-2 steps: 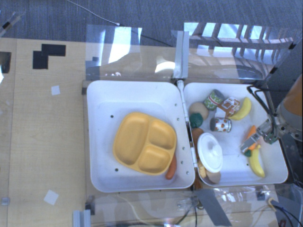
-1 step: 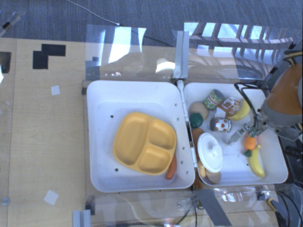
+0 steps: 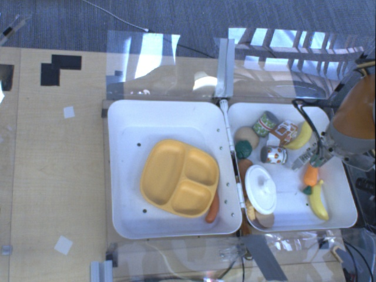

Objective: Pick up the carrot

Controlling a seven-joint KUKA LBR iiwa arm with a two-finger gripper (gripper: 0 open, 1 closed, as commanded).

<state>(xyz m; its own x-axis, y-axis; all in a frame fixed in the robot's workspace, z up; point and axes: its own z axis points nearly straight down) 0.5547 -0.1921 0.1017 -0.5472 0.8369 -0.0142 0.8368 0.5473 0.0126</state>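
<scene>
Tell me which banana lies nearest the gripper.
The banana in the right bin's front corner, below the carrot by the gripper. The other banana lies farther back, beside the box.

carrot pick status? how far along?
Done: the arm has reached into the right bin, pincer low beside the carrot. In hand: nothing visibly gripped; the carrot lies on the bin floor by a banana. Left: grasp and lift.
</scene>
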